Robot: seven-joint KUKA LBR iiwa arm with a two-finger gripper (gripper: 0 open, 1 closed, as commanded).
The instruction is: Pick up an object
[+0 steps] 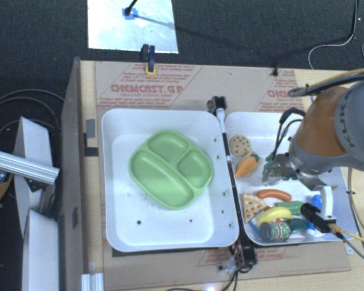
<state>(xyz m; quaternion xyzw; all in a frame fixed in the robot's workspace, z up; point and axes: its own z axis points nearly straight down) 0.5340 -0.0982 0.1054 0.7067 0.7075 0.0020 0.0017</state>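
Camera view: jaws (270, 173) low in right bin (264, 123), can't tell their state. Carrot (246, 165) just beside at 9 o'clock, sausage (273, 194) at 6. Nothing visibly lifted; grasp and lift still left, I'd judge.

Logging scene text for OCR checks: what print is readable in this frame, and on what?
"CHEMCAST GP": red print on the brown sheet under the bins, behind the left bin.
Red print of the same style behind the right bin: partly hidden by the arm, unreadable.
Smaller red lines around both: too small to read.
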